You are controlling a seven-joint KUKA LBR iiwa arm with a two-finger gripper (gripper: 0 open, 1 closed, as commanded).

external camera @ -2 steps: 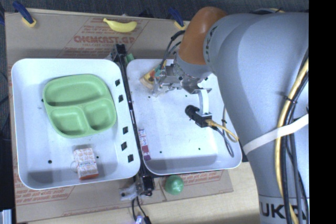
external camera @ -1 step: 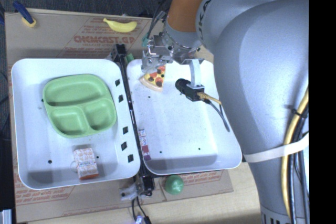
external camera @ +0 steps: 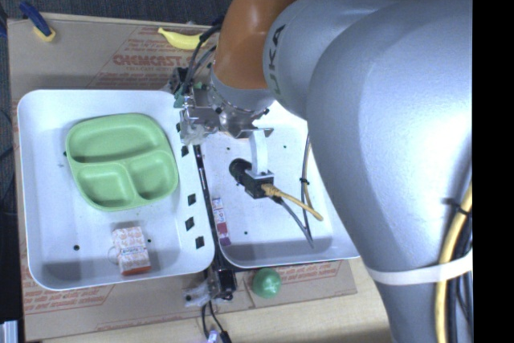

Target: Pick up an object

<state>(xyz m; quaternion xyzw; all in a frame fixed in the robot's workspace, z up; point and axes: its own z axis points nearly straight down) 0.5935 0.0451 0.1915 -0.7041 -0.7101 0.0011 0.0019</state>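
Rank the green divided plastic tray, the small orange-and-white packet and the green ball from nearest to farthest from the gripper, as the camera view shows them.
1. Green divided plastic tray: in the view-left bin, just beside the gripper.
2. Small orange-and-white packet: same bin, toward its lower end in the view.
3. Green ball: outside both bins, below the view-right bin.

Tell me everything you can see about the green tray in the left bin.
The green tray is pale green, looks like plastic, and has rounded corners and three compartments: one long, two smaller. All appear empty. It lies open side up, slightly turned, on the floor of the left white bin, apart from the small packet.
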